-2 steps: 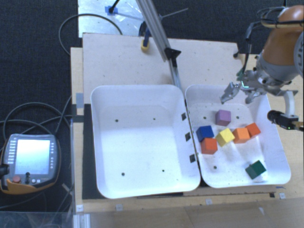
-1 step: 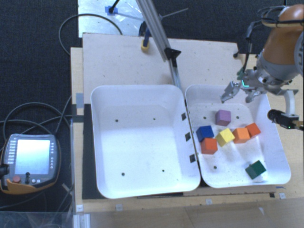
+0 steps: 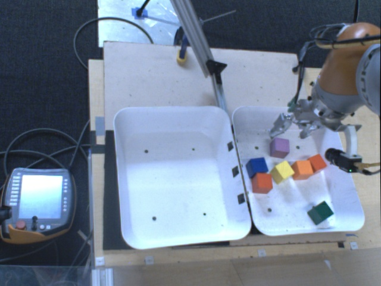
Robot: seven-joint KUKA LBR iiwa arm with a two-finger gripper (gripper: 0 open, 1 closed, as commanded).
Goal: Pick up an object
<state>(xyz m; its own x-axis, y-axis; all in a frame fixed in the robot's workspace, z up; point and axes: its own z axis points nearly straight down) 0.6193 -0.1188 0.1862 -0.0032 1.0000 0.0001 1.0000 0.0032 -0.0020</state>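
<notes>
Purple cube (image 3: 280,147) in right bin (image 3: 339,219), squat with no clear long axis, edges slightly turned from bin walls, gripper (image 3: 293,126) hovering just above it, fingers spread apart, holding nothing, blue cube (image 3: 257,166) nearby.

Robotics lab: teach pendant (image 3: 37,204) left of the bins (image 3: 178,124), cables on dark carpet, industrial arm (image 3: 348,64).

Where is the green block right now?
The green block sits in the right bin, near its front right corner, apart from the other blocks.
</notes>
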